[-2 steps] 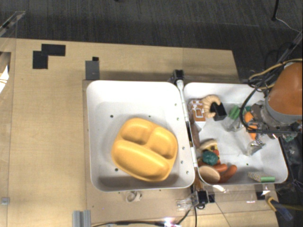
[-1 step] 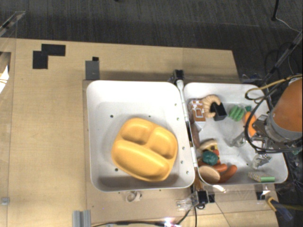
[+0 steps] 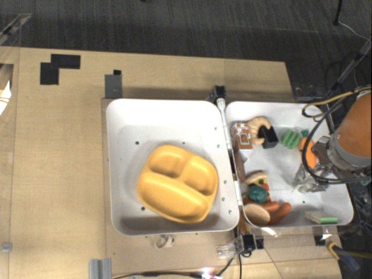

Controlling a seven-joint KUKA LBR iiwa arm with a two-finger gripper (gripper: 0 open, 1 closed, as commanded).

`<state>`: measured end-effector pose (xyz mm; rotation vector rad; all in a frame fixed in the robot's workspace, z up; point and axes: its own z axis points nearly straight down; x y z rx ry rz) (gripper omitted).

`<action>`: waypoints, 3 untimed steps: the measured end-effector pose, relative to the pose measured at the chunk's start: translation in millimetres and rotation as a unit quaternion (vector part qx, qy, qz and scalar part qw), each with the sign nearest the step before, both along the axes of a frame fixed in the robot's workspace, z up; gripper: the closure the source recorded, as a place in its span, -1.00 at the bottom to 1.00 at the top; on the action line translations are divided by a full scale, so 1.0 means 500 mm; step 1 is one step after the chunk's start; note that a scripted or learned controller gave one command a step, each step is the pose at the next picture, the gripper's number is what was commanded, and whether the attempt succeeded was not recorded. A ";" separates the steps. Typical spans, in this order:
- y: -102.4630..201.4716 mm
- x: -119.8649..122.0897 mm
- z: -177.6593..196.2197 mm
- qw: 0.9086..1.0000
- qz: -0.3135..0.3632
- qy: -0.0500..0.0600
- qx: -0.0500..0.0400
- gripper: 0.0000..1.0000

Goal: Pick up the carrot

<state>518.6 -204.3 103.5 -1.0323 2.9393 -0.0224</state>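
The arm's gripper (image 3: 311,182) hangs low over the right bin (image 3: 343,211), near its right side; whether the jaws are spread or pressed together I cannot tell — the metal tips blur against the white floor; the carrot (image 3: 307,150) lies just above them, orange body with its green leafy top (image 3: 290,138) pointing left, partly hidden by the arm's cable and wrist; left of it sit a tan bread-like piece (image 3: 256,124) with a black block (image 3: 268,136); lower left, a sausage (image 3: 279,211) and a teal toy (image 3: 259,195) cluster; the left bin (image 3: 125,150) holds a big yellow moulded lump (image 3: 177,182)
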 end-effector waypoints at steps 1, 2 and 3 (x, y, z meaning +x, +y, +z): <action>-0.002 0.017 0.150 0.938 -0.348 0.006 0.008 1.00; -0.002 0.017 0.149 0.938 -0.347 0.006 0.008 -1.00; -0.003 -0.046 -0.011 0.985 -0.173 0.007 0.005 -1.00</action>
